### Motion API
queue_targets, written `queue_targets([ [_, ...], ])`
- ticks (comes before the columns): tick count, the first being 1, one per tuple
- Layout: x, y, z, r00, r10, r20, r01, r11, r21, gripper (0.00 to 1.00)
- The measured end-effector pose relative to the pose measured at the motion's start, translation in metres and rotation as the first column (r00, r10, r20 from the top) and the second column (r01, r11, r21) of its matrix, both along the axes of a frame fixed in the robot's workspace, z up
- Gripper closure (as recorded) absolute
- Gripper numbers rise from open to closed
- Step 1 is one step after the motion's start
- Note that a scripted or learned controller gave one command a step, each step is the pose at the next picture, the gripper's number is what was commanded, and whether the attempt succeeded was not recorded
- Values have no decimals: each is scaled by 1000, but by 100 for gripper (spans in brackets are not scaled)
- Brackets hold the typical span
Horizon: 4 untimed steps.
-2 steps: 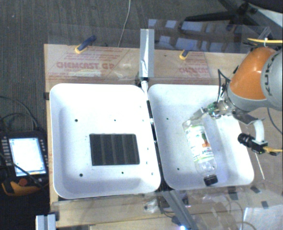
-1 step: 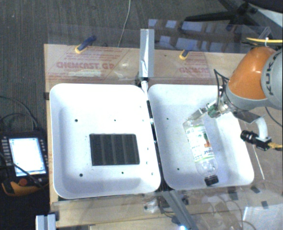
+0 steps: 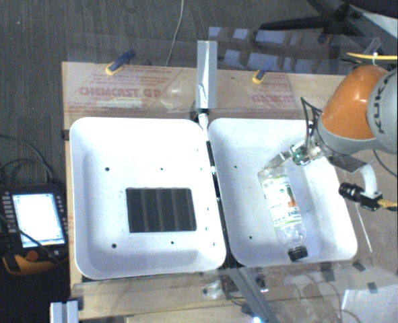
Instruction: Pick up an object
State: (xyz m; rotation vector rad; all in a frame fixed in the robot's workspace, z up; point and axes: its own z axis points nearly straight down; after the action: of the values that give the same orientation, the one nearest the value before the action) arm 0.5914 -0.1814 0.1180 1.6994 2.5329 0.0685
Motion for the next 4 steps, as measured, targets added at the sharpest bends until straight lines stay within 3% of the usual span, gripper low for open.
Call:
queue_targets([
  [1, 31, 25, -26, 933, 350, -84, -351, 936, 7, 0],
  [2, -13, -24, 26, 969, 230, -91, -230, 973, 8, 0],
  [3, -14, -43, -16, 948, 313, -55, -314, 949, -21, 0],
  [4, -30, -32, -8, 912, 408, -26, -409, 911, -50, 0],
])
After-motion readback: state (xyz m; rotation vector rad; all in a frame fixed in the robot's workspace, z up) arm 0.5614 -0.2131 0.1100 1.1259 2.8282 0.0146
